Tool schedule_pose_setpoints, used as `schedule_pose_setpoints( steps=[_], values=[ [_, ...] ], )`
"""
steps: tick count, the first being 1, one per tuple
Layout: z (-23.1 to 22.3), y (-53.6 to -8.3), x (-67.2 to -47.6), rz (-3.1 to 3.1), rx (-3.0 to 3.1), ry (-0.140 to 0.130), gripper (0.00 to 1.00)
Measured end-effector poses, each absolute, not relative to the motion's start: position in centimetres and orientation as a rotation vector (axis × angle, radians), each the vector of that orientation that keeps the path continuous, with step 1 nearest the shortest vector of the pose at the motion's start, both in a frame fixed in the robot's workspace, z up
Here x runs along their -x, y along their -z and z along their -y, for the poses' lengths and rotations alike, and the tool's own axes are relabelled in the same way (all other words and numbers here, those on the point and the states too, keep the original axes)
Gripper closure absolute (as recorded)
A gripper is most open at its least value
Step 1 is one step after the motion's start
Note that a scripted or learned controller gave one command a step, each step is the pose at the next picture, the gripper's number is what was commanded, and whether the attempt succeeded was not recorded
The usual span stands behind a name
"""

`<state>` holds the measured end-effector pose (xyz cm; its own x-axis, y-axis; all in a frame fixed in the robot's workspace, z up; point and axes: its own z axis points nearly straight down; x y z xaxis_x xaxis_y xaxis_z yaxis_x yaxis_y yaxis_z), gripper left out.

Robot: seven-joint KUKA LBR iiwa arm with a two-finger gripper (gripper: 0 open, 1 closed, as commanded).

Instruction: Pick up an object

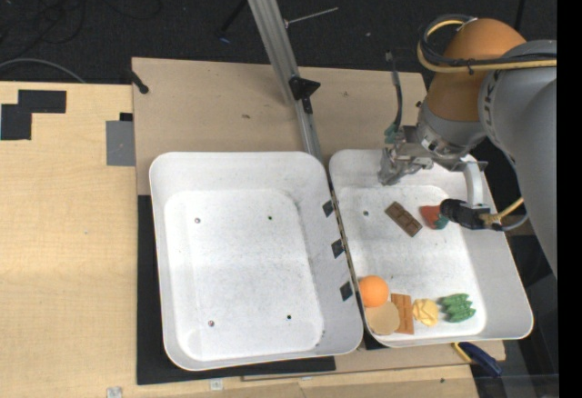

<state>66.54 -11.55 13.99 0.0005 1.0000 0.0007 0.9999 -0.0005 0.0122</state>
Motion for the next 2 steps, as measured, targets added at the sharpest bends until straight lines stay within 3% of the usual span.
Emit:
schedule_pose_setpoints(
  steps=[1,2],
  values=[
    [11.3,-20.2,-66.2,-2.219,-2.218,-0.004,1.00],
    [11.5,-22.4,-66.3,-2.221,-2.220,-0.001,1.00]
  ],
)
